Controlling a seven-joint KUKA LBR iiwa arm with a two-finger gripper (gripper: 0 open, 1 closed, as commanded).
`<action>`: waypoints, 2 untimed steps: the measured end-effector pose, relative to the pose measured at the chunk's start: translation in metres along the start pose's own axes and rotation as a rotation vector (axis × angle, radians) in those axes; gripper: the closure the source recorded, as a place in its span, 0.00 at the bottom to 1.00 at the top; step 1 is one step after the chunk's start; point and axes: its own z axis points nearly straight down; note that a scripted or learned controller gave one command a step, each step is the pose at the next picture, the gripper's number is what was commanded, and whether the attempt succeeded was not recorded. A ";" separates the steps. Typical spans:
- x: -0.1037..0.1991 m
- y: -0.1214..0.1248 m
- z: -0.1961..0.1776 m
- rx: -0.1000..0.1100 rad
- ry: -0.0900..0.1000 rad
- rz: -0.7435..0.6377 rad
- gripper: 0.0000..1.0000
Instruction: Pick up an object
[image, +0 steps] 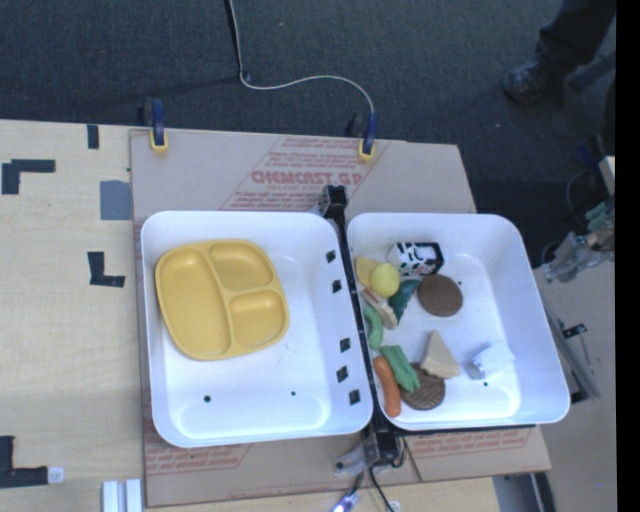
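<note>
The right bin (520, 300) holds several small toy foods. A black-and-white patterned piece (416, 258) lies near its back. A yellow lemon-like piece (383, 280) sits by the bin's left wall, with green pieces (376, 322) below it. A brown round disc (439, 296) lies mid-bin. Nearer the front are a tan wedge (438, 355), a second brown disc (426, 392), an orange carrot (387, 386) and a pale bluish-white piece (489, 359). The left bin (250, 410) holds a yellow divided plate (220, 297).
Both bins rest on a cardboard sheet (290, 175) clamped at the back by two blue-and-yellow clamps (155, 125). A white cable (300, 82) loops over the dark floor behind. Grey hardware (580, 250) stands just past the right bin's right edge.
</note>
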 end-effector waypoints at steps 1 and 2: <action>0.000 0.001 0.003 0.002 0.000 -0.001 0.00; 0.010 0.101 -0.016 -0.004 -0.002 -0.006 0.00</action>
